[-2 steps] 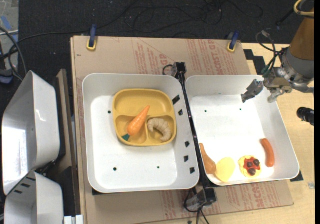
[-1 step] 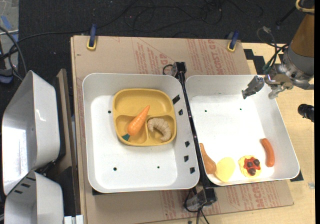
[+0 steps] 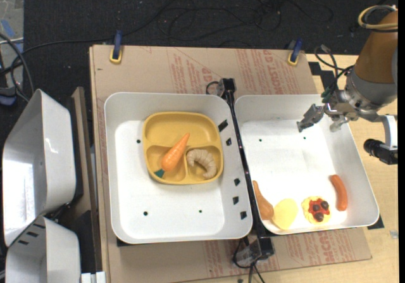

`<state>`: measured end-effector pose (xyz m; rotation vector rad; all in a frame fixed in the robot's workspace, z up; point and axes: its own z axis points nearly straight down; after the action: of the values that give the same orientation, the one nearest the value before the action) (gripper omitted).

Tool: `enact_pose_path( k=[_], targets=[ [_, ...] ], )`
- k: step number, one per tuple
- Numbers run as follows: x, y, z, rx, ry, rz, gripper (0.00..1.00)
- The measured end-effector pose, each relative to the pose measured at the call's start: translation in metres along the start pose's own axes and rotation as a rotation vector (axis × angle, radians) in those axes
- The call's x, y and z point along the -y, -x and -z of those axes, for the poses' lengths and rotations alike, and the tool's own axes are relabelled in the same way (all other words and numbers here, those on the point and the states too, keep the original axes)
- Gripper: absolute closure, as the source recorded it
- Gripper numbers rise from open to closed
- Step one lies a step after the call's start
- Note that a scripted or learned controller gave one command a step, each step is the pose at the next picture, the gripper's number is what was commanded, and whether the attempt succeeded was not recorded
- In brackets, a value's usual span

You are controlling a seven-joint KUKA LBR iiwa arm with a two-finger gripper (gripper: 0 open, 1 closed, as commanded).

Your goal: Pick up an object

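Your gripper [image 3: 308,118] hangs at the upper right of the right bin [image 3: 278,149], over bare floor; whether its fingers are apart or together you cannot tell from here. The nearest pick, the sausage [image 3: 340,192], lies toward the frame's lower right of it, well apart, its long axis running nearly up-down. You'd need to travel downward first.

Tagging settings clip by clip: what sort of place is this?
Likely a robotics lab bench: two white bins clamped on a cardboard-covered bench, toy food such as a carrot, and loose cables on the dark floor.
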<state>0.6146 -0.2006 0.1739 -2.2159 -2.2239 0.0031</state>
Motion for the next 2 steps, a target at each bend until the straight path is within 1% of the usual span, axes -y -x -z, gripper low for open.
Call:
enact_pose_path(
  k=[1,2],
  targets=[
    [0.006,0.003,-0.045,0.0,-0.001,-0.005,0.0],
    [0.006,0.003,-0.084,0.0,0.0,-0.004,0.0]
  ],
)
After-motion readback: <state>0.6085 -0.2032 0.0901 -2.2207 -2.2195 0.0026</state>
